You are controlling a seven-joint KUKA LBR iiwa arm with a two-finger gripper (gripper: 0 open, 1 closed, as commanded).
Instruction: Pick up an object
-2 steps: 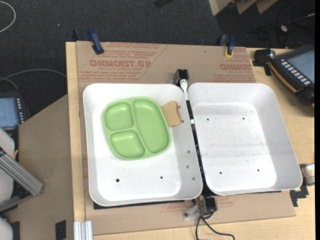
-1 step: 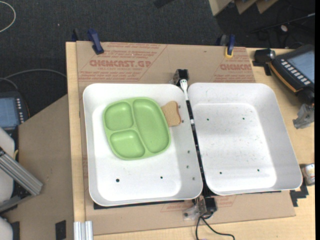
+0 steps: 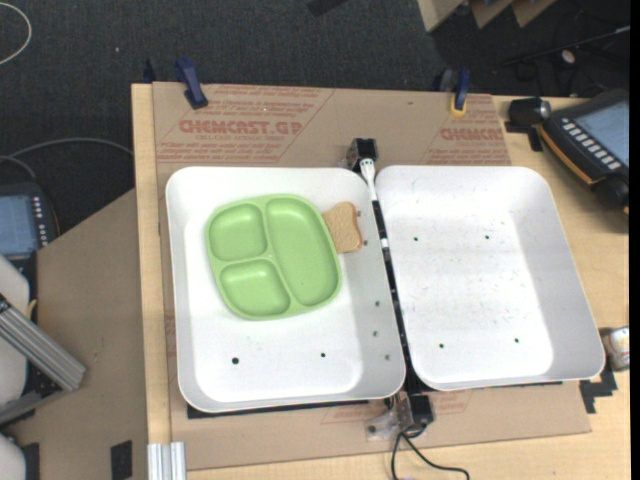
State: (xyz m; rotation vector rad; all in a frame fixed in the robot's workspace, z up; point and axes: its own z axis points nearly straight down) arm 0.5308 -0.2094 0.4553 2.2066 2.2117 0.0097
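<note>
A green divided plate (image 3: 272, 256) with three compartments lies in the left white bin (image 3: 270, 368), toward its back. A small tan slab (image 3: 344, 227), like a piece of toast or cork, rests against the plate's right rim, near the divide between the bins.
The right white bin (image 3: 480, 278) lies beside the left one on a brown cardboard-covered bench (image 3: 240, 118). Blue and yellow clamps hold the board's back edge. A black tablet-like device (image 3: 590, 138) sits at the far right. Cables trail at the front.
</note>
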